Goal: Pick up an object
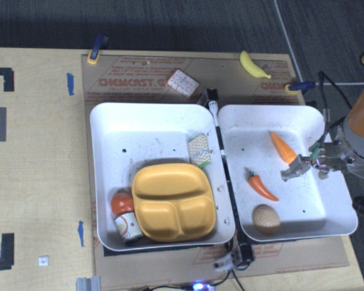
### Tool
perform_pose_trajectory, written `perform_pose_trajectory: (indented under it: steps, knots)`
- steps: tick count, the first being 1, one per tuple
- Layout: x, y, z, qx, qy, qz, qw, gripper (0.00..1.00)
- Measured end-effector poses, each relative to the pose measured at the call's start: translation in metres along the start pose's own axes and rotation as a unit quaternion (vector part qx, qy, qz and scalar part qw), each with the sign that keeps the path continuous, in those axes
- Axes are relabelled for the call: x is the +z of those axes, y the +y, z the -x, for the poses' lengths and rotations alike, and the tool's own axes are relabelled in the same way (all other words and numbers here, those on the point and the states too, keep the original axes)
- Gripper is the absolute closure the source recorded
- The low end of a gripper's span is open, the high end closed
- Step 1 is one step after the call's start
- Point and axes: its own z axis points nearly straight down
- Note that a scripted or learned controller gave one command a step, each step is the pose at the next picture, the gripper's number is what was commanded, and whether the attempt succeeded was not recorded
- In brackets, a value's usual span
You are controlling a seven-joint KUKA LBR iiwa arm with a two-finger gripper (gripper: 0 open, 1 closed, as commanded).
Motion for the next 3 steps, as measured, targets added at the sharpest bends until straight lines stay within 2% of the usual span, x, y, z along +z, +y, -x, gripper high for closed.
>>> perform_pose_trajectory:
  steps: [1, 2, 3]
  knots:
    - [0.145, 0.000, -0.018, 0.000, -0.001, 0.004, 1.0000, 0.00]
    - [0.135, 0.001, -0.018, 0.000, -0.002, 0.005, 1.0000, 1.00]
    - [0.135, 0.001, -0.018, 0.000, -0.001, 0.005, 1.0000, 0.00]
